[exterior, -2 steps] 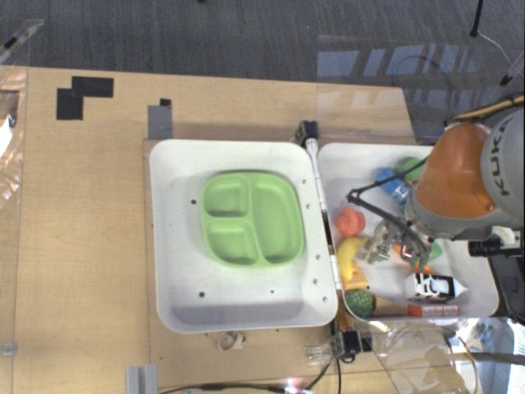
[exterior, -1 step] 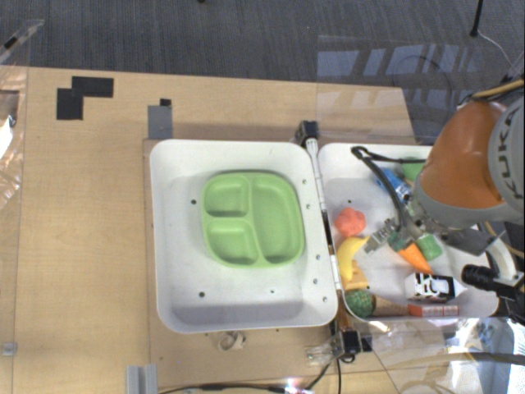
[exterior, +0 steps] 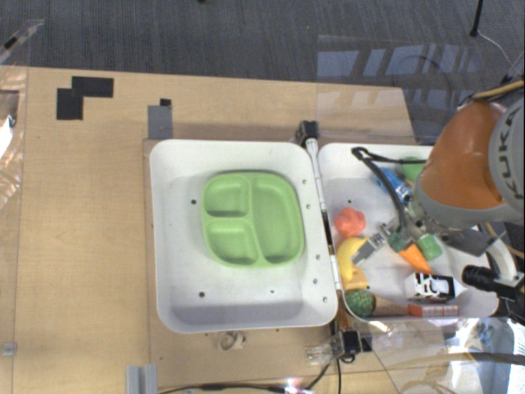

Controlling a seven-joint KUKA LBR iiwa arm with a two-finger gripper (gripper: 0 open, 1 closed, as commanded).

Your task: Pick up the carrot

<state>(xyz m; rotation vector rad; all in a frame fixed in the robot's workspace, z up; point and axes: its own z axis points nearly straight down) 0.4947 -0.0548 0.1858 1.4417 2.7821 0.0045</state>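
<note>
On the wooden surface (exterior: 82, 220) two white bins sit side by side, and the left bin (exterior: 176, 220) carries one green divided plate (exterior: 250, 220) with three compartments, lying flat near its middle, probably as a set-down spot kept apart from the clutter. The right bin (exterior: 340, 167) gathers the loose items, presumably so the arm can reach them from its side: one reddish rounded piece (exterior: 351, 220), one yellow piece (exterior: 351, 263) just below it, one green round item (exterior: 359, 304) at the bin's near corner. Further right lies the single carrot (exterior: 416, 257), orange with a green top, tilted, directly under the gripper (exterior: 402, 240). Whether the jaws are wide, narrow or closed on the carrot I cannot tell, since the wrist hides them. I judge the grasp attempt is under way
</note>
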